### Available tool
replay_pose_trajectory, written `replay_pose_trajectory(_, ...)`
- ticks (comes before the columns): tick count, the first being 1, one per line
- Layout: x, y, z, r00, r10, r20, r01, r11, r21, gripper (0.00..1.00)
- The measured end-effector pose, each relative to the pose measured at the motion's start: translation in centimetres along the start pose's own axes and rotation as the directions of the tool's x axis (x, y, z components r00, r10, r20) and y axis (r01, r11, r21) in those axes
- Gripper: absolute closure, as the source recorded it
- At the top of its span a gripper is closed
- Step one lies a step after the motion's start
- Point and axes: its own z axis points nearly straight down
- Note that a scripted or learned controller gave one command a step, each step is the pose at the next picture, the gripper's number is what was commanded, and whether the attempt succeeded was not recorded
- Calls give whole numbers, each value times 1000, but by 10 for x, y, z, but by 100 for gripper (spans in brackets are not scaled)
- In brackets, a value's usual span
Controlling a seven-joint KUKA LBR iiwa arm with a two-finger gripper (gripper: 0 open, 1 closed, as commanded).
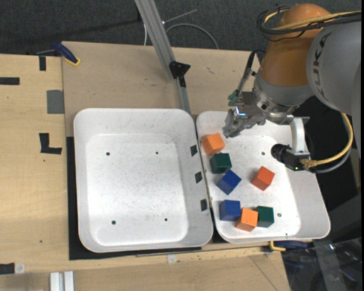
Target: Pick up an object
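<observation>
Orange block (214,142) lies in the right bin (318,220), at the bin's far left corner, close to the wall it shares with its neighbour. The gripper (232,130) sits over the same far left part of the right bin, just beside that block and on its far side; no object is seen in its grasp, and whether it is apart or together cannot be told from this angle. The arm (291,47), grey with an orange band, stands over the right bin's far edge. Six further blocks rest on the floor of the right bin. A dark green block (221,162) lies along the bin's left wall, just nearer the camera than the orange block. A blue block (229,181) lies near the middle of that left side. A red-orange block (262,178) sits alone near the bin's centre. At the bin's near edge, a second blue block (230,209), a second orange block (249,219) and a second green block (265,216) are grouped closely together. The left bin (79,126) adjoins the right bin's left wall.
</observation>
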Motion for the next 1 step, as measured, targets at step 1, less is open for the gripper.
replay_pose_trajectory(1,49,-18,-5,1000,-2,-1,2,1000,-1,100)
